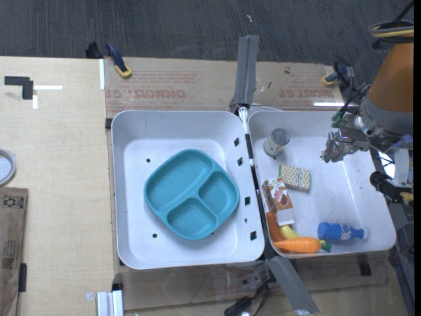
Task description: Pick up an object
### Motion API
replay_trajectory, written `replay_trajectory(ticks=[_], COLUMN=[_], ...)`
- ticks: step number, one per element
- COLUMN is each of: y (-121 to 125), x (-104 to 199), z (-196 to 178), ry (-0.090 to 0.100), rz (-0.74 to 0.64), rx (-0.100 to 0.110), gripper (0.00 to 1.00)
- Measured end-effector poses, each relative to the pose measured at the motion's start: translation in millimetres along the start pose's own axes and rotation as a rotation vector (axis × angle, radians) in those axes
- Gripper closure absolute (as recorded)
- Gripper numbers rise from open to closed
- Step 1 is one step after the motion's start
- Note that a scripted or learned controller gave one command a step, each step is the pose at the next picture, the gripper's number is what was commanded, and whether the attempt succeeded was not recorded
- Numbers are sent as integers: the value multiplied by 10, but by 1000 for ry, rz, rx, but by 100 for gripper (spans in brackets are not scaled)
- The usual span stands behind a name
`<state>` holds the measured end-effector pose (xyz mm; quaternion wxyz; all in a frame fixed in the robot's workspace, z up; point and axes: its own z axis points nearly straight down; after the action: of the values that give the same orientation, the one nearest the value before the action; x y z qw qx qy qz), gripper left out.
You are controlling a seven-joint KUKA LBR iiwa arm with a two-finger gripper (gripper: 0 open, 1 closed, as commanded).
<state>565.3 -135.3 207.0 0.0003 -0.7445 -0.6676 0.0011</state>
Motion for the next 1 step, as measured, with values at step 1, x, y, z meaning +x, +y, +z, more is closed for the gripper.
replay_trajectory(ticks=[1], y=[-328], x=[141], z=[1061], ry=[1], rz=[-49], rx=[1], gripper=[0])
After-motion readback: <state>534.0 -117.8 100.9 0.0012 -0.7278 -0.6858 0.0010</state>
